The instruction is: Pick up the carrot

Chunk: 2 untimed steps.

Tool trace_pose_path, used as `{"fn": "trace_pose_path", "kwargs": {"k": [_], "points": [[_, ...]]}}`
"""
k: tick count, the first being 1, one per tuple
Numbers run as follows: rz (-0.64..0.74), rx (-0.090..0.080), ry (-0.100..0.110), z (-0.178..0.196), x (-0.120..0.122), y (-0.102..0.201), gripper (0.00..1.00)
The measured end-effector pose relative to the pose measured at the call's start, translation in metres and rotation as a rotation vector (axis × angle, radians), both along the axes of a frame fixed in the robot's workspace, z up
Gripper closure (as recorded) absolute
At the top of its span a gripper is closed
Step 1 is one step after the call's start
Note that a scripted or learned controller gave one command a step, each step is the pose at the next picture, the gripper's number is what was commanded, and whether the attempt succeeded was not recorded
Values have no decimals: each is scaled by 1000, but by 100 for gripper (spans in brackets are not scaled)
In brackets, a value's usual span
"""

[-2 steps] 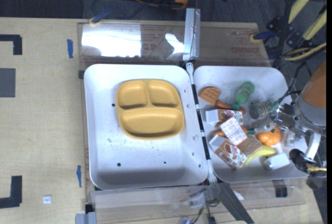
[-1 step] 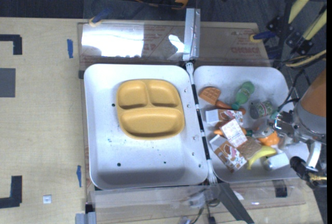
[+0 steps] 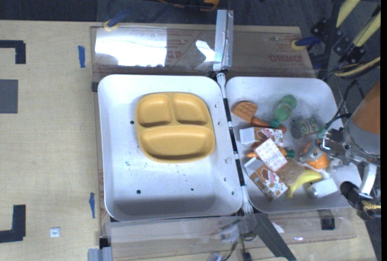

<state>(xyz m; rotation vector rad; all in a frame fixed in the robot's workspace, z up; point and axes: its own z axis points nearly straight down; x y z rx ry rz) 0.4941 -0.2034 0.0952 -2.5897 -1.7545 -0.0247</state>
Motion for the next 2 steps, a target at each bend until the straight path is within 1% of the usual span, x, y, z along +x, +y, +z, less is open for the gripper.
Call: {"fn": "trace_pose_path", "kwargs": {"k": [1,2], "points": [[-36,-19,11,104,-6,93,100],[11,-19,13,98,-6,144,100]]}}
